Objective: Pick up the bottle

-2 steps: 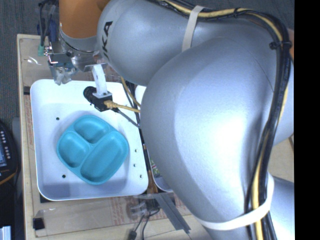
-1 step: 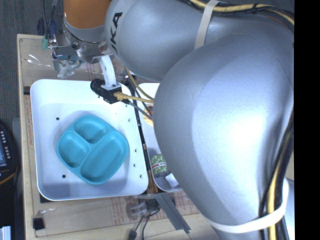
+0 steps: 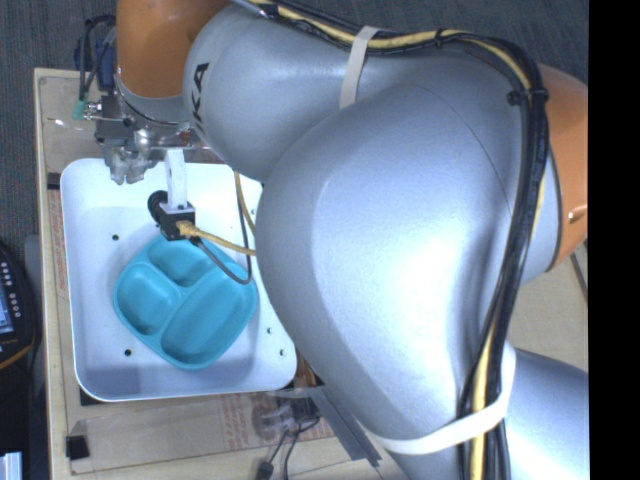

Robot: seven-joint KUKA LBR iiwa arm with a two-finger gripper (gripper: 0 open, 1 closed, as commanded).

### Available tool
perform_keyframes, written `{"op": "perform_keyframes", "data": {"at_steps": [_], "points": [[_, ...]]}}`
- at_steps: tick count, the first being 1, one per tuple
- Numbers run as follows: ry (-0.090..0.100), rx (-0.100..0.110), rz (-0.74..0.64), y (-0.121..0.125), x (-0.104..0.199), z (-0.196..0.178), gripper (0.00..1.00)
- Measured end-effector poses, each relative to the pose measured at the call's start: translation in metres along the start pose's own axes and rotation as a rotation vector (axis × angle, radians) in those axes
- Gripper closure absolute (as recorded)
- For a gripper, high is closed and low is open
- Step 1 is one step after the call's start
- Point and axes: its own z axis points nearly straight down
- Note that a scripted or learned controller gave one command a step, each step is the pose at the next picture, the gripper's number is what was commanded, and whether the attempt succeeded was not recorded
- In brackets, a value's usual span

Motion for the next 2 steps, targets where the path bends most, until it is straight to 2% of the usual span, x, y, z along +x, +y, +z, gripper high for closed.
{"op": "perform_keyframes", "data": {"at_steps": [1, 2], "points": [[-0.001, -0.001, -0.466, -0.008, 0.0102, 0.0688, 1.0], [-0.003, 0.0, -0.471, -0.0081, 0.0108, 0.0593, 1.0]]}}
